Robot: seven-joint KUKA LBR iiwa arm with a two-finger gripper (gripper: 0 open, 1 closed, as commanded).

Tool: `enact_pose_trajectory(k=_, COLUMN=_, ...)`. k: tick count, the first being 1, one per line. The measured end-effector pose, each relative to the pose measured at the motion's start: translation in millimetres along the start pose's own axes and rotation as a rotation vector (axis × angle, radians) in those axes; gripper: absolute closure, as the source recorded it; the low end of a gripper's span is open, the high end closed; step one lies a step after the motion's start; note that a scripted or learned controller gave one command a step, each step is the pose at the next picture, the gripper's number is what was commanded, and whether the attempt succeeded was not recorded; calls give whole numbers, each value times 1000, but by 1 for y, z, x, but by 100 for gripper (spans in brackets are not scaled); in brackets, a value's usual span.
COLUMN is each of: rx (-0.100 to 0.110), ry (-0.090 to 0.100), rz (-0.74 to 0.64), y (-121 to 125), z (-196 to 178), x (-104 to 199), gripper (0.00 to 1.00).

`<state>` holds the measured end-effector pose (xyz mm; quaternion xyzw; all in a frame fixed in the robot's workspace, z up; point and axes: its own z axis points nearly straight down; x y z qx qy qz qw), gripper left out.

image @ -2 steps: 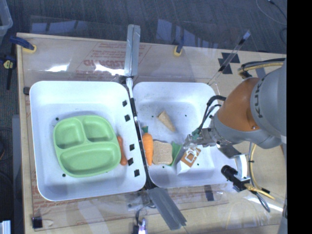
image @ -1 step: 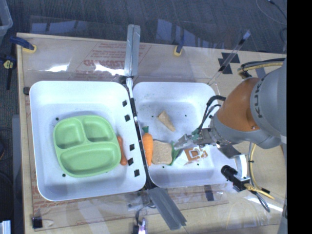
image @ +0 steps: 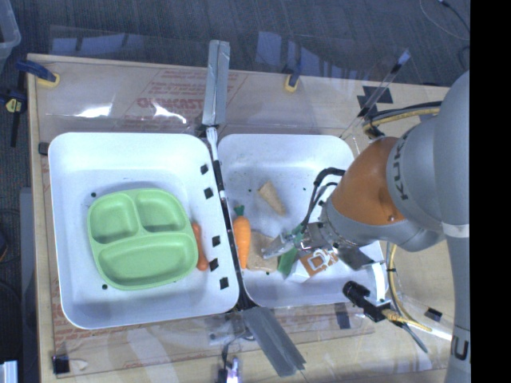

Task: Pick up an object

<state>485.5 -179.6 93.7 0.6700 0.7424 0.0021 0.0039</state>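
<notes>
While the claw point(image: 275, 248) hovers, the carrot point(image: 241, 241) lies just left.

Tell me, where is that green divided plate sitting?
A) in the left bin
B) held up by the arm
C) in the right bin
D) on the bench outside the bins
A: the green plate lies flat on the floor of the left bin, with a small carrot just beside it.

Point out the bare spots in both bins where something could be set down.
Left bin: a bare strip along the far wall, beyond the green plate. Right bin: bare floor at the far side, beyond the tan wedge. It is crowded in the near half, around the carrot and the tool.
</notes>
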Motion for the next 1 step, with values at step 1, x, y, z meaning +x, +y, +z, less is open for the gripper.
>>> enact_pose_trajectory(k=1, rx=5, ry=6, rz=-5, y=1, z=-7, x=1, gripper=100)
